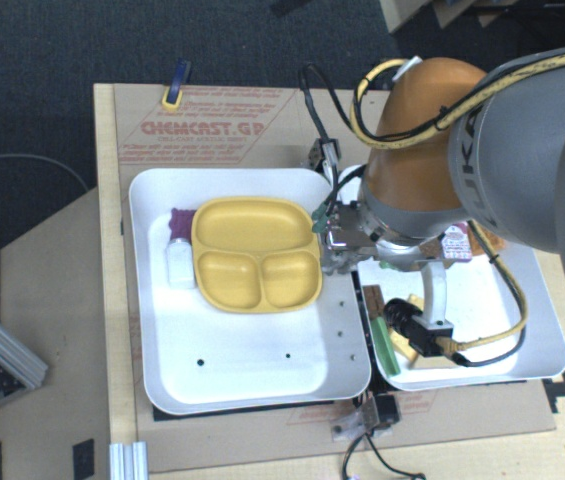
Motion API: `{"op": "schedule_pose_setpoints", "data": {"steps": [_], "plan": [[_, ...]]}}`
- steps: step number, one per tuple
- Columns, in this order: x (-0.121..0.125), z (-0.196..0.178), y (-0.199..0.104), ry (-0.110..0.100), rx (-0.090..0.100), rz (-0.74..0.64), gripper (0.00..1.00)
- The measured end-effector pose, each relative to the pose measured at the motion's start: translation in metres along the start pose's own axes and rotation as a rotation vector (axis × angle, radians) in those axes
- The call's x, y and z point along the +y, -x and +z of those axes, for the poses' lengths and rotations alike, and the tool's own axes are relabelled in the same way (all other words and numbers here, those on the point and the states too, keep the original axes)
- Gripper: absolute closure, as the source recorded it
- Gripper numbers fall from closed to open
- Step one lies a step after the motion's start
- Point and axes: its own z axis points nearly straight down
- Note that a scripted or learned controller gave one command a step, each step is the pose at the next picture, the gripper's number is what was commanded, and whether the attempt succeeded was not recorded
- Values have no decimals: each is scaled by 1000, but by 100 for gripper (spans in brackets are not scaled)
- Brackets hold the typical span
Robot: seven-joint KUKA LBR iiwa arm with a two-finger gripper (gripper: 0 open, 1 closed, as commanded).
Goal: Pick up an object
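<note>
A yellow three-compartment plate point(257, 253) lies in the back half of the left bin point(147, 298). Tucked against its left edge are a purple item point(181, 222) and a small white bottle-like item point(179, 263). My gripper point(340, 240) hangs over the wall between the two bins, right at the plate's right rim, and the bulky wrist hides most of it. In the right bin point(534, 320) I see a green stick point(381, 343) along the left wall, a tan piece point(406, 354) beside it, and a pink and white packet point(457, 242) partly under the arm.
The arm covers most of the right bin's back half. A cardboard sheet with red lettering point(202, 123) lies behind the bins, with a blue and yellow clip point(175, 90) on it. Cables run past the back of the bins point(314, 98). The left bin's front floor point(252, 358) is bare white.
</note>
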Motion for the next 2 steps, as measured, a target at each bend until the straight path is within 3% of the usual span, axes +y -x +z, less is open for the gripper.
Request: {"op": "schedule_pose_setpoints", "data": {"steps": [1, 2], "plan": [[19, -4, 4, 4, -1, -1, 100], [0, 0, -1, -3, -1, 1, 100]]}}
